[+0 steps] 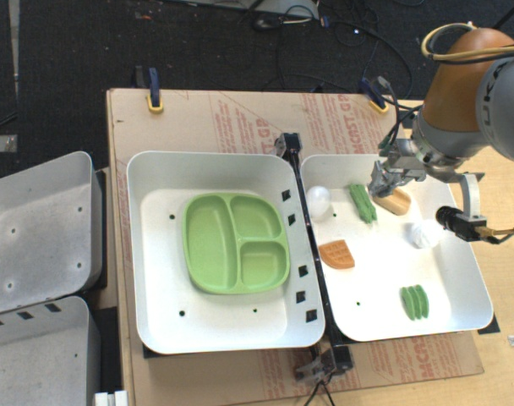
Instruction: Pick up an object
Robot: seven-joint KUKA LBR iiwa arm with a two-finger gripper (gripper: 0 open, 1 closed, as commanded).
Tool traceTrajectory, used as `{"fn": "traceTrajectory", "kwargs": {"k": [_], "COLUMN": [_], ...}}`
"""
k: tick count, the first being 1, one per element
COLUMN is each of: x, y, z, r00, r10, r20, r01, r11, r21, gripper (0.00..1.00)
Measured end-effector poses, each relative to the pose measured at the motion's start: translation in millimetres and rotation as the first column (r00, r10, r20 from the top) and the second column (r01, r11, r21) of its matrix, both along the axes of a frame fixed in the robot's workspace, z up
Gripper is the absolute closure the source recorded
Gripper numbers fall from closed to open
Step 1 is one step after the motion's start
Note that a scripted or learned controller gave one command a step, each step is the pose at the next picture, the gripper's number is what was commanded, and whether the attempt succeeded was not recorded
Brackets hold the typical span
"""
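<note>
My gripper (386,184) hangs over the back of the right bin (460,299), just above a tan bread-like piece (396,202) and beside a long green pod (363,202). Nothing shows between the fingers. Other objects in this bin: a white egg-like ball (317,199) at the back left, an orange wedge (336,254) near the left wall, a small white lump (420,235) to the right, and a ridged green piece (414,302) toward the front.
The left bin (155,311) holds a green divided plate (237,244). A black divider (308,244) runs between the bins. White lids (37,227) lie off the bench at the left. Clamps sit at the bench's back edge.
</note>
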State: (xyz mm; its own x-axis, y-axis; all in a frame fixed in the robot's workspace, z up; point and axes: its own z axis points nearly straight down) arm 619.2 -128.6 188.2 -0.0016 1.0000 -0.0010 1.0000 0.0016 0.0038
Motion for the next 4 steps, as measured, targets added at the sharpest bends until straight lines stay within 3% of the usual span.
{"fn": "traceTrajectory", "kwargs": {"k": [2,4], "x": [8.0,-17.0], "y": [6.7,110.4], "z": [111.8,93.4], "r00": [1.0,1.0], "r10": [0.002,0.004], "r20": [0.001,-0.006], "r01": [-0.002,-0.004], "r11": [1.0,1.0], "r21": [0.0,0.001], "gripper": [1.0,1.0]}}
